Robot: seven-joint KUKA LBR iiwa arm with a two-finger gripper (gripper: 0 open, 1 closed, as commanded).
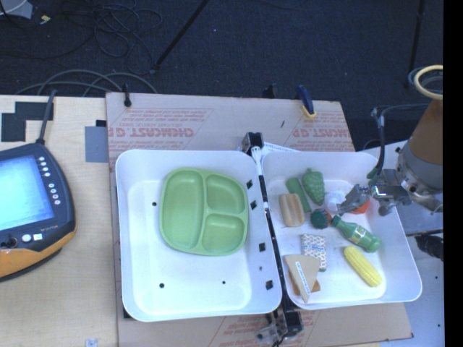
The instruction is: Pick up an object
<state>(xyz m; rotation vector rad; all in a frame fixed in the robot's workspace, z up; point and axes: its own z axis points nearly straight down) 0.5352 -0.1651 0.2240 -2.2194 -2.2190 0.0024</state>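
In the right bin [394, 284], nearest lie a sandwich wedge [302, 275] and a corn cob [362, 265]; farther back, a green bottle [357, 233] — then the gripper [356, 199], low over an orange-red piece [359, 207]. I cannot tell whether the fingers are parted or clenched. This looks like the approach-to-grasp step — next, close on that piece and lift straight up.

1. Arm [432, 132]: cut off by the right edge, only the wrist section shows.
2. End effector [356, 201]: fingertips overlap something small and orange-red [361, 207]; too hidden to identify.
3. Handheld screen unit [29, 204]: left part cropped by the frame edge.
4. Wrapped packet [314, 249]: print too small to read.
5. Table [65, 288]: bottom edge runs out of frame.
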